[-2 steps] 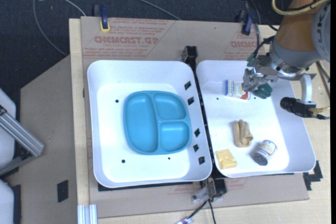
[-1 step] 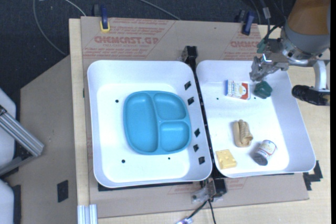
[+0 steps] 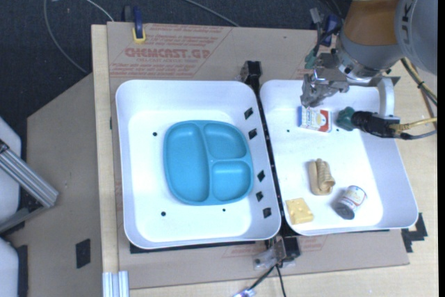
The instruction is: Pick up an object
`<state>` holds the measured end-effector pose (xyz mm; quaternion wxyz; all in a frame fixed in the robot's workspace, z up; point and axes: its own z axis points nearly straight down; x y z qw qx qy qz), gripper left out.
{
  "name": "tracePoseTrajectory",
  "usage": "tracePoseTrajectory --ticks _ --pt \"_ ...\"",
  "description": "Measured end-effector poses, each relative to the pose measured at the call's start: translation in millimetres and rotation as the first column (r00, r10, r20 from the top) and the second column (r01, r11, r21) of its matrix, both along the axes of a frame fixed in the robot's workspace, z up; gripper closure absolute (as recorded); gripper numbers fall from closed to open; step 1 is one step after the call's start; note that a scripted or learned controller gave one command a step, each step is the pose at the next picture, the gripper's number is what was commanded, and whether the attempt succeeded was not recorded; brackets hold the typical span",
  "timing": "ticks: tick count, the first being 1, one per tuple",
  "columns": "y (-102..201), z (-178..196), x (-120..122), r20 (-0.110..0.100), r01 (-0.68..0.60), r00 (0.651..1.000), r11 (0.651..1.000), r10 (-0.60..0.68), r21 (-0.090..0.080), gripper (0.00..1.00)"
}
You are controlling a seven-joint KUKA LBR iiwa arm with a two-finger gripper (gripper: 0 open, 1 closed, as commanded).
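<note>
My gripper (image 3: 316, 99) hangs at the far end of the right bin (image 3: 389, 170), directly over a small white carton with red and blue print (image 3: 315, 119). It sits just above or touching the carton's far edge, and I cannot tell whether it has hold of it. Closer to the front of the same bin lie a tan bread-like roll (image 3: 320, 176), a small tin can on its side (image 3: 350, 202) and a yellow cheese wedge (image 3: 300, 210).
A small green thing (image 3: 344, 118) sits just right of the carton. The left bin (image 3: 139, 149) holds a blue divided plate (image 3: 208, 162). A black clip-studded divider (image 3: 259, 142) runs between the bins. Cables lie on the dark floor behind the bench.
</note>
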<state>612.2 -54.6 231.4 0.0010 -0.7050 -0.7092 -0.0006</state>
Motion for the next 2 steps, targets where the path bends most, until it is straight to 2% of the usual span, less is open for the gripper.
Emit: tracePoseTrajectory --ticks 1,2 --pt "59.0 -10.4 13.8 0.002 -0.001 1.000 1.000 0.001 0.000 1.00" --pt "113.8 2.5 27.9 0.004 -0.001 1.000 1.000 0.001 0.000 1.00"
